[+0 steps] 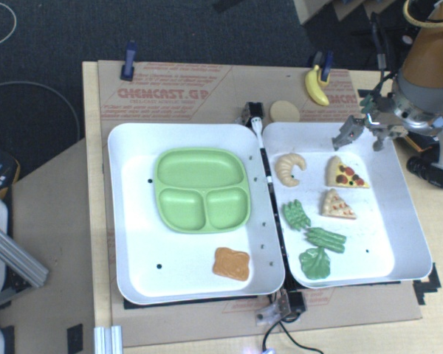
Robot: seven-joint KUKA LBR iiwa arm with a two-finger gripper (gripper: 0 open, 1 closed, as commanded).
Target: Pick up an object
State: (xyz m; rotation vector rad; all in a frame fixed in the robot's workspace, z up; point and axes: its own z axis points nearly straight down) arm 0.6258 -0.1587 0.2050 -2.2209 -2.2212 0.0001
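**Jaws spread over top of right bin, nothing between them**

Jaws [363, 133] spread apart and empty, at upper right of the frame, above the top edge of the right bin [399, 220]. Arm [427, 65] enters from the right edge, orange band above the wrist.

Table [96, 198]: brown board carrying both bins. Left bin [129, 220], centre-left of frame, holds a green divided tray [203, 189]; a brown bread piece [231, 263] lies lower right of the tray.

Right bin contents: croissant [289, 168] at its upper left; two pizza slices, upper slice [345, 174] and lower slice [337, 204]; three green vegetable pieces [315, 238] toward the bottom.

Outside the bins, along the top: banana [317, 85] and a pale round disc [284, 111].

Key relation: the upper slice is the nearest candidate, lying just below and slightly left of the jaws in the frame. Its long axis runs roughly left-right, point toward the right. Judgement: a short move down-frame plus descent should put the jaws over it.
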